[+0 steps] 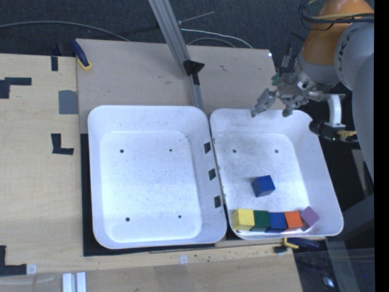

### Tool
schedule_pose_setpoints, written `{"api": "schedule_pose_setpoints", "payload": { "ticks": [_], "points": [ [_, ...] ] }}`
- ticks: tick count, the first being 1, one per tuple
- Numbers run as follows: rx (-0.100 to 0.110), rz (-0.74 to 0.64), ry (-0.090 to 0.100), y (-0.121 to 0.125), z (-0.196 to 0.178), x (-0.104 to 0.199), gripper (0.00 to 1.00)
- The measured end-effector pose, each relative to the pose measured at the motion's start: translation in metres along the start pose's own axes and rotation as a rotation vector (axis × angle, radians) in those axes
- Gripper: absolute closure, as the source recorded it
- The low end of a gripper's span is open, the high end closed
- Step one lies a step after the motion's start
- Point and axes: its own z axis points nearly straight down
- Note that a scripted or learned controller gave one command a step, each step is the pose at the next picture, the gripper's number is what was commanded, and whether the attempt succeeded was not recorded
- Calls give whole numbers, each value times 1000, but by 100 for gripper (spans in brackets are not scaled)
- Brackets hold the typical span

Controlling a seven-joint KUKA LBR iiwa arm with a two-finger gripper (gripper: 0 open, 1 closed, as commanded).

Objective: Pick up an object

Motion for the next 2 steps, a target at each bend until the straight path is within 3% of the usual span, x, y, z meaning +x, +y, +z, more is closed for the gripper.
{"api": "schedule_pose_setpoints", "payload": {
  "ticks": [1, 2],
  "points": [
    [12, 2, 5, -73, 68, 29, 0],
    [7, 3, 2, -106, 109, 20, 0]
  ]
}}
